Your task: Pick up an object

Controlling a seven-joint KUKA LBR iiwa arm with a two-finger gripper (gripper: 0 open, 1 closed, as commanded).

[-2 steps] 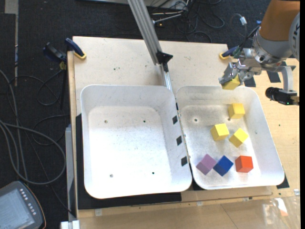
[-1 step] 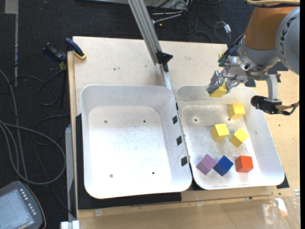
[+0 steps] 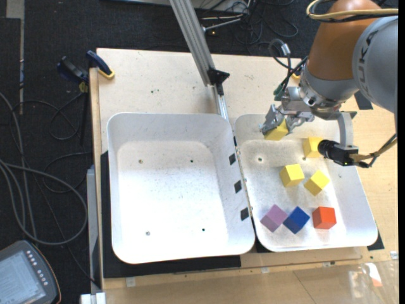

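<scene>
Item: two-finger metal gripper (image 3: 278, 125) pinching small yellow cube (image 3: 276, 131), twelve o'clock of right white bin (image 3: 364, 217). Risk: corner-only hold; cube may slip.

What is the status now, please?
Hand shut on yellow block, above right bin. Six blocks left in that bin. Nothing in the way.

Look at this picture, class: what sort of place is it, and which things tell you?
Most likely a robotics lab. A robot arm reaches over two white bins on a wooden bench, with coloured blocks and loose cables about.
</scene>
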